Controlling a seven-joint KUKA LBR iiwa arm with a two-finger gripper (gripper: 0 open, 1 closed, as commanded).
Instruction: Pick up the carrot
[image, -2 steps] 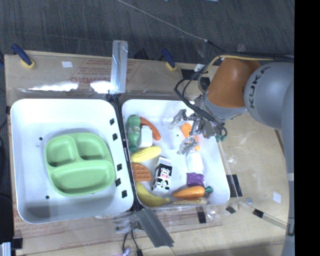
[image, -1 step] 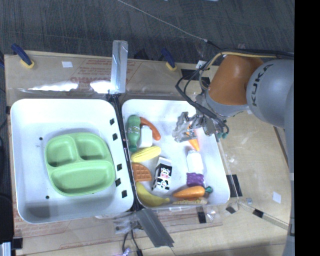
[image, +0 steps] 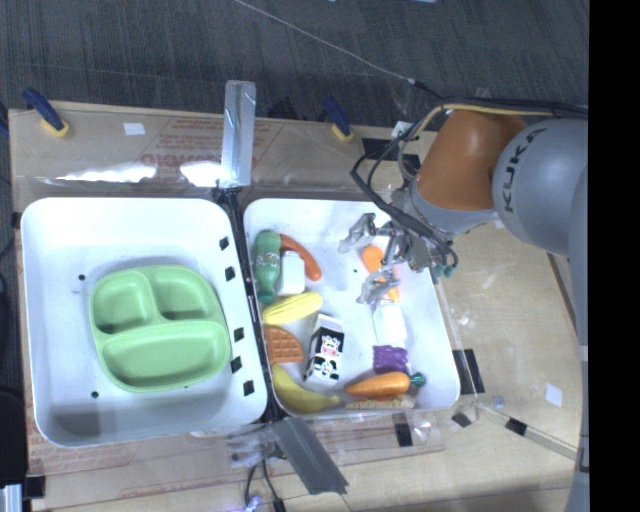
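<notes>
Gripper (image: 370, 262): we see its fingers spread apart, gripping nothing, over the right bin (image: 432, 300).
Carrot (image: 380, 384): lies near that bin's front wall, untouched.

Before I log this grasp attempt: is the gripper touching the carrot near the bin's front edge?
Apart. The camera view shows the gripper up in the right bin, with bare white floor and a purple item between it and the carrot.

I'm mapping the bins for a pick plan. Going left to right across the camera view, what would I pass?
Green divided plate in the left bin → green bottle → milk carton → carrot at the right bin's near edge → gripper and arm.
</notes>
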